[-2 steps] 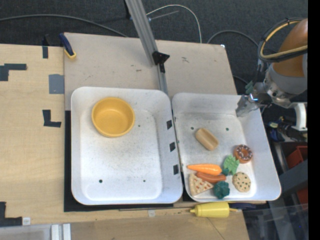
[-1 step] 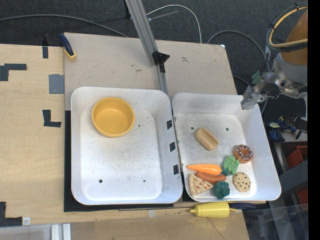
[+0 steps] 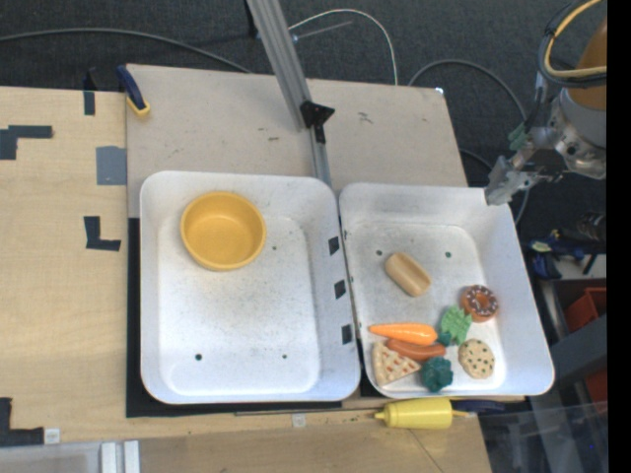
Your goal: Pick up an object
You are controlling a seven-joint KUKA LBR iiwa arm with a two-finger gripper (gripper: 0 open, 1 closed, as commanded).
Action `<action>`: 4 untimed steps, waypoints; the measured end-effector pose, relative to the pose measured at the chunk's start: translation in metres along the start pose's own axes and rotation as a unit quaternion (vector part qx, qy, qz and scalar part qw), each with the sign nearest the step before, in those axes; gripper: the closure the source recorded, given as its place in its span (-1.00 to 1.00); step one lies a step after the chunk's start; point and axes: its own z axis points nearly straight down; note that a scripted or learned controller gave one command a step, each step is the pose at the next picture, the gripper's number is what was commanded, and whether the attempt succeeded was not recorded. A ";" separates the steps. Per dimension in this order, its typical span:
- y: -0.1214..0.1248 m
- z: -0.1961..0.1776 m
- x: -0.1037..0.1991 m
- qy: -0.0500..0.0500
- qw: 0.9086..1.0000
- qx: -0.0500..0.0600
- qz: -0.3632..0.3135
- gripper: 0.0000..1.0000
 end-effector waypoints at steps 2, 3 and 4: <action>0.017 0.003 0.095 0.001 1.000 0.002 -0.002 1.00; 0.031 0.006 0.148 0.001 1.000 0.002 -0.002 1.00; 0.034 0.015 0.208 0.001 1.000 0.003 -0.003 1.00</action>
